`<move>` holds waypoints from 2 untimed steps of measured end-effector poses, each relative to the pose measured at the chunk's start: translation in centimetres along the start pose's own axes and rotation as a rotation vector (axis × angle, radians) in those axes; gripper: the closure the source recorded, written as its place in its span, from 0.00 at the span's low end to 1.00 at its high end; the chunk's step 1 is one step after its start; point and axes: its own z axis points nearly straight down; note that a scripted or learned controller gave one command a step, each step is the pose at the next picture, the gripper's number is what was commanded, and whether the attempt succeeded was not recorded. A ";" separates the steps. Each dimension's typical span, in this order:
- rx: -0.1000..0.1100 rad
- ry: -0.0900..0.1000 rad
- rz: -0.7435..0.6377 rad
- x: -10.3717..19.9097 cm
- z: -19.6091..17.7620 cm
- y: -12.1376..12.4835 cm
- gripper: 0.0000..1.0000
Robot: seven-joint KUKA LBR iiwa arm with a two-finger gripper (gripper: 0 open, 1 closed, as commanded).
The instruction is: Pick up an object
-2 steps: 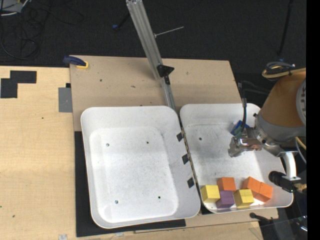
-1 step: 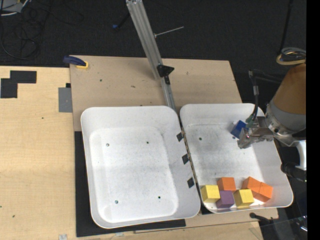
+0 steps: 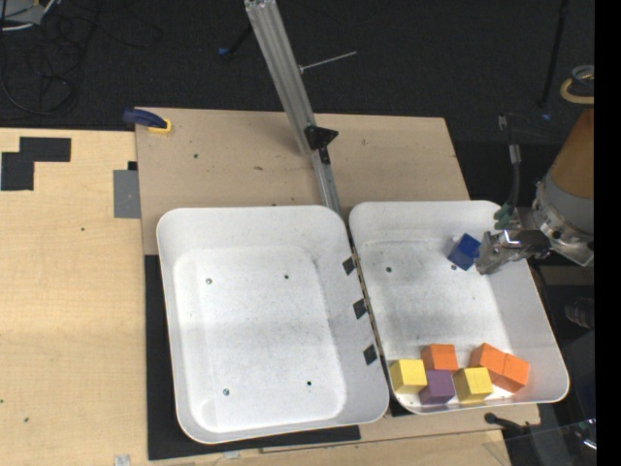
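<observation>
tool (image 3: 488, 252), grip state unclear, just beside a matte blue cube (image 3: 465, 251).

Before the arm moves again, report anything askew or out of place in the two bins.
The blue block sits alone near the right bin's far side, tilted, right beside the gripper. The other blocks, yellow, orange, purple, yellow and orange, huddle at the near edge. Nothing looks spilled or damaged.
</observation>
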 end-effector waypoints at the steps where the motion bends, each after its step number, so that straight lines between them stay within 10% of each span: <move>1: 0.006 0.004 -0.002 5.7 1.3 0.8 1.00; 2: 0.006 0.004 -0.002 11.8 1.3 1.5 1.00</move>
